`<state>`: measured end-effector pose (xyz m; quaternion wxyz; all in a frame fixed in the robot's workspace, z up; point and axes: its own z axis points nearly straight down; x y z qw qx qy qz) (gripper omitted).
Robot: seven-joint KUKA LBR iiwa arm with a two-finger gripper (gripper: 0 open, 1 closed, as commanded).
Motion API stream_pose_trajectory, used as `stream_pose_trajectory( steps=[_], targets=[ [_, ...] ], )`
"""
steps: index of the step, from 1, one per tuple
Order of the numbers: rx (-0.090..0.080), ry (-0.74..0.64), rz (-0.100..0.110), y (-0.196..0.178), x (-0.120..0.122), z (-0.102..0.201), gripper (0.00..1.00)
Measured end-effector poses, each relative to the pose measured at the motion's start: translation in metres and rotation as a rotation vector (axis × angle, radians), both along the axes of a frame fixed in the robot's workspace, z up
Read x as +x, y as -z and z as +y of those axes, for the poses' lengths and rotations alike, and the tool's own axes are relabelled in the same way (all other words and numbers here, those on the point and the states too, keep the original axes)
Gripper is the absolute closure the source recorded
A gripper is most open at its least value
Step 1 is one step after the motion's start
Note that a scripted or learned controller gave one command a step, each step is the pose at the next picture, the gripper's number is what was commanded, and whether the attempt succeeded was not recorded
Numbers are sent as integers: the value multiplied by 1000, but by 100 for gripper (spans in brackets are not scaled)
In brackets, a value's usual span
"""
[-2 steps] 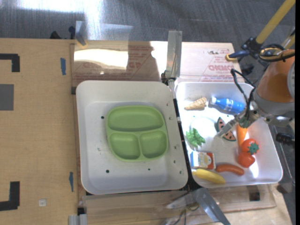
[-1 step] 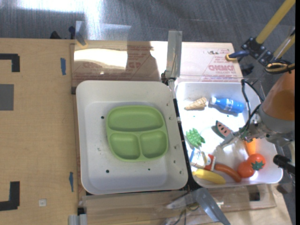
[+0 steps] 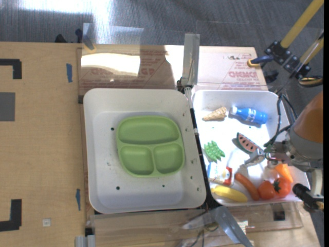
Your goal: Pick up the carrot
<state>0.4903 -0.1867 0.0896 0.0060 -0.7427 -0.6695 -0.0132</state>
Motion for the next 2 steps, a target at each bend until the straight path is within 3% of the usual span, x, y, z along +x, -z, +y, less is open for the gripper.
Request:
stream_pose_trajectory(
  steps=[1, 2],
  targets=[
    [1, -334, 6, 0, -6, -12, 0],
    [-26, -330, -9, -12, -2, -19, 100]
  ],
)
